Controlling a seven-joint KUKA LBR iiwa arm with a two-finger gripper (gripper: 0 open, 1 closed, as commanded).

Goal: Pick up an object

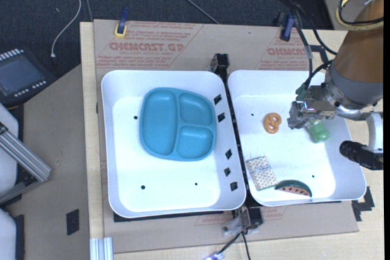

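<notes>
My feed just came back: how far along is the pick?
Done: the gripper is down inside the right bin, between the pretzel and the green object. In hand: nothing that I can see between the fingers. Left: the grasp and lift. The pretzel, green object, checkered item and watermelon slice all lie on the bin floor.

two white bins, one blue divided plate, four small objects

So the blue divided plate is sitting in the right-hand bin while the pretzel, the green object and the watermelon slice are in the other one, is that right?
Not quite: the camera view shows the blue divided plate in the left-hand bin. The pretzel, green object and watermelon slice are indeed in the other one.
</notes>
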